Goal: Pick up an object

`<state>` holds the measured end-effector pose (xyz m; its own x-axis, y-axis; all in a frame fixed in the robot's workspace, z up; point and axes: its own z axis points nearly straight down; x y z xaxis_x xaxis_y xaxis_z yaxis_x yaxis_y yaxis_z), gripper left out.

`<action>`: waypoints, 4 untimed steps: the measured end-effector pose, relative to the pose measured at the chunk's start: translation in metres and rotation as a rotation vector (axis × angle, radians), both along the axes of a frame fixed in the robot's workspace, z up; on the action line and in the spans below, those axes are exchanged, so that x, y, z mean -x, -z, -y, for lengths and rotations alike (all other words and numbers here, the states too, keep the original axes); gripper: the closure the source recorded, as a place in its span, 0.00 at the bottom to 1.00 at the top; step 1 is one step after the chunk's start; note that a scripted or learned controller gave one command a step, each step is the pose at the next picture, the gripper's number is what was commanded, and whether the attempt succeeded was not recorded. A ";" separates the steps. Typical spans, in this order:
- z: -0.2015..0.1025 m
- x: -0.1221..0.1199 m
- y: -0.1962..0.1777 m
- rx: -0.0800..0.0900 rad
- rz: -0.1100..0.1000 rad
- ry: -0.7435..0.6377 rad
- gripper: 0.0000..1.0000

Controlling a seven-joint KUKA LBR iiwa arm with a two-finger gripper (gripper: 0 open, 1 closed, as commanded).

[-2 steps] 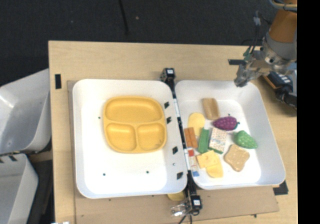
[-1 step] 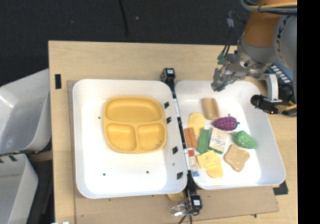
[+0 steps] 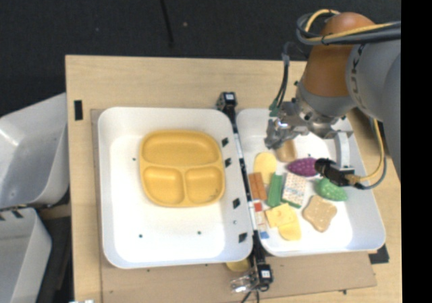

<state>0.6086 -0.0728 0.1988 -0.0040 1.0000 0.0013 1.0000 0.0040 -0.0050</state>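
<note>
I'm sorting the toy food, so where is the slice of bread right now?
In the camera view the slice of bread lies in the right bin, toward its near right part, just below the green piece and right of the yellow cheese pieces.

A single fixed camera looks down at a slant from above the bench (image 3: 169,72), far enough back to take in both white bins: the left bin (image 3: 108,227) toward nine o'clock, the right bin (image 3: 364,227) toward four o'clock.
</note>
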 end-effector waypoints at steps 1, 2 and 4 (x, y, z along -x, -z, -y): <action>-0.120 0.003 -0.057 -0.004 0.011 -0.009 1.00; -0.114 0.016 -0.063 0.004 0.005 0.005 1.00; -0.198 0.072 -0.156 -0.001 0.010 -0.001 1.00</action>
